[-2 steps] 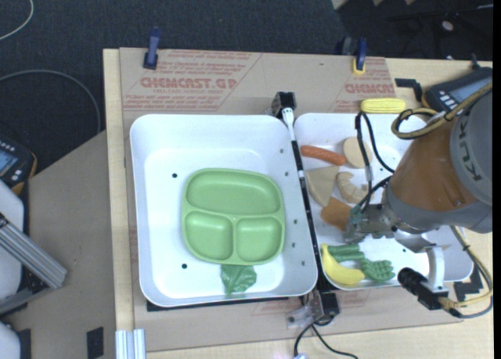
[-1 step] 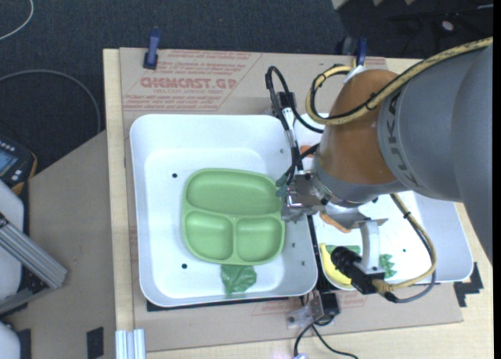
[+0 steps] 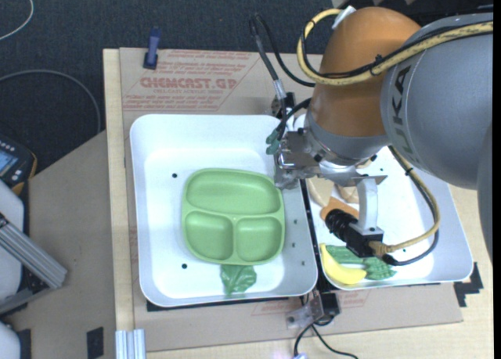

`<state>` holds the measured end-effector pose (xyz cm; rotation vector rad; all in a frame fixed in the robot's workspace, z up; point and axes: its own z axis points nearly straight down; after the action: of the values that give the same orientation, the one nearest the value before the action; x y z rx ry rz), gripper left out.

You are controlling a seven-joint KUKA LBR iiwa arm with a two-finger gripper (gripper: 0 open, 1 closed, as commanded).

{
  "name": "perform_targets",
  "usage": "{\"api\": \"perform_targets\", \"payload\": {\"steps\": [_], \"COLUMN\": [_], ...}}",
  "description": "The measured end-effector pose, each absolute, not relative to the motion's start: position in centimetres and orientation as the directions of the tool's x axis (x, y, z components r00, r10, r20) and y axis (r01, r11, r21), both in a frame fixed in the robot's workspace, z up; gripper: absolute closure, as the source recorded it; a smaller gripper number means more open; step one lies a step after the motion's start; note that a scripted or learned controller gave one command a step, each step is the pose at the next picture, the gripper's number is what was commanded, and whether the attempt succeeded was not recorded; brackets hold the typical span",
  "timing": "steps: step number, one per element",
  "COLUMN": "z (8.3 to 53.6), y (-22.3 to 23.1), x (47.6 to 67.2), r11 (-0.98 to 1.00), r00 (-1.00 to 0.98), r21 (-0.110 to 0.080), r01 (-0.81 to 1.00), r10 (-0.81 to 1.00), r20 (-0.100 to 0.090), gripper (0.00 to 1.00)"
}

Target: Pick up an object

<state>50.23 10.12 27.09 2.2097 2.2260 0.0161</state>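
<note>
Locates gripper above the shared rim of the shallow white bins; cannot tell whether clenched or released. Places yellow crescent-shaped plastic piece below-right of gripper, apart from it, long axis roughly left-right, left tip curling upward. Places green divided plastic plate just left of gripper.

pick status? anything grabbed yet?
Done: nothing shows as picked. The green plate lies flat in the left bin, with a green leafy piece by its front edge. A yellow piece lies in the right bin. In hand: the gripper sits low at the wall between the bins, with nothing visibly held. Left: the grasp and the lift.
</note>
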Motion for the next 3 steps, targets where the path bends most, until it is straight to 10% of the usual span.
{"api": "perform_targets", "payload": {"steps": [1,2,3], "z": [28.2,23.3,22.4], "y": [20.0,18.4,9.6], "x": [49.3,55.3,54.1], "r11": [0.012,-0.004,-0.009], "r00": [-0.012,0.004,0.009], "r21": [0.003,0.000,-0.004], "r01": [1.000,1.000,1.000], "r10": [1.000,1.000,1.000], "r20": [0.004,-0.002,-0.003], "gripper": [1.00,1.00,1.00]}}
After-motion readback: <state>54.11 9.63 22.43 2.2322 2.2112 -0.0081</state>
